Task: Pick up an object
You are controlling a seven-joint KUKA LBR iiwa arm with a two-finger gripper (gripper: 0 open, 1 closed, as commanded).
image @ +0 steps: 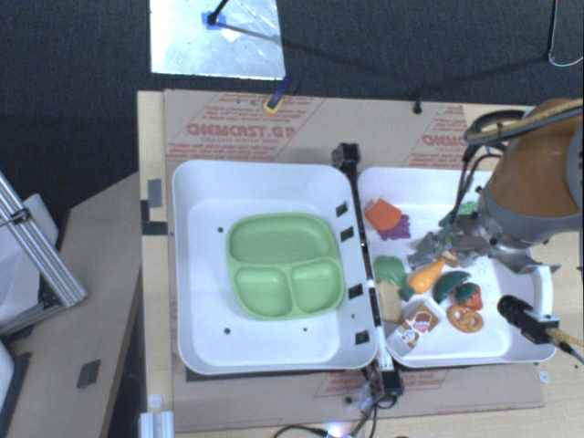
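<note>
Nearest you in the right bin (520, 349) lie a small printed card (418, 322) and a pretzel (465, 318); keep your descent clear of them. The orange carrot (427, 276) sits mid-bin, touching a green toy (391, 269) on its left. The gripper (436, 245) hangs just beyond the carrot; you cannot tell how wide it stands. Centre over the carrot before closing.
</note>
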